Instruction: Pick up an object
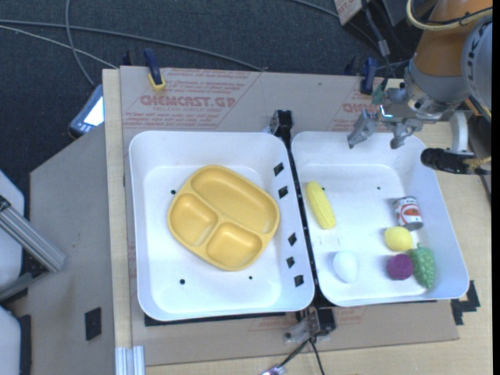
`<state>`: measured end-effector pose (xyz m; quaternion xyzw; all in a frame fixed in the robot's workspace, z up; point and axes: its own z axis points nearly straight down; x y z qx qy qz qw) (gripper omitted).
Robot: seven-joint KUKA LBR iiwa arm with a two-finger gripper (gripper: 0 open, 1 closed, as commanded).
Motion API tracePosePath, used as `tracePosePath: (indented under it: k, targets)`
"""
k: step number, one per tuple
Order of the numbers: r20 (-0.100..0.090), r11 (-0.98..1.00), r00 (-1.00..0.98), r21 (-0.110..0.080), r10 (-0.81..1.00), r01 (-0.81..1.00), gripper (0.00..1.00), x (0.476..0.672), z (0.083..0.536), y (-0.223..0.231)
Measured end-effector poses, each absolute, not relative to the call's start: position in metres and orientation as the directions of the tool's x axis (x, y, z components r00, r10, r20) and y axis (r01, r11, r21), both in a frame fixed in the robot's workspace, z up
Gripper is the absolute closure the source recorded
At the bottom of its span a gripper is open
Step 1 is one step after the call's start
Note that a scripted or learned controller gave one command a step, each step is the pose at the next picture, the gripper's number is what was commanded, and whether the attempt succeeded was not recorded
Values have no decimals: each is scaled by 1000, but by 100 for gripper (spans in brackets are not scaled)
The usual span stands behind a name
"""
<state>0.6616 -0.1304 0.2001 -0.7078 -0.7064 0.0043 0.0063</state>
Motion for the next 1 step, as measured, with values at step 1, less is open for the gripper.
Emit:
tracePosePath:
  k: [1]
  targets:
    - [1, 0, 0, 0, 1000, 1000, 0, 665, 209, -130]
